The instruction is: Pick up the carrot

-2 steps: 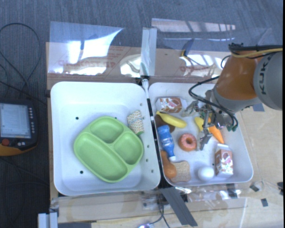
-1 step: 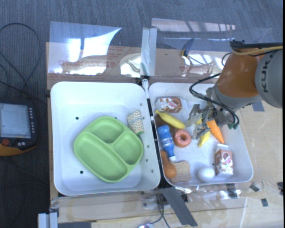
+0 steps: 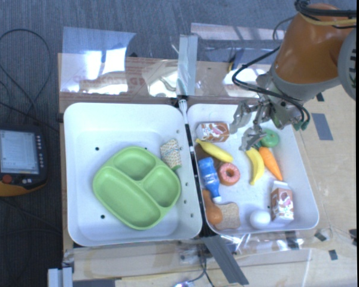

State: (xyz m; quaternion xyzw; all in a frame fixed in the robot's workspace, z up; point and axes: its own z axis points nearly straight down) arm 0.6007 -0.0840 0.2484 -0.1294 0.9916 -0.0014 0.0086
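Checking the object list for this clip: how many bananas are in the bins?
2. One banana lies left of the doughnut; the other banana lies beside the carrot. Both are in the right bin.

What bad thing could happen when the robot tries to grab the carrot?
The gripper hovers over the carrot's leafy green top, not its orange body, so it might pinch just the leaves and slip off.

A banana lies right alongside the carrot, so the gripper could bump it or grab it by mistake.

The milk carton sits near the carrot's tip and may get nudged if the carrot is pushed.
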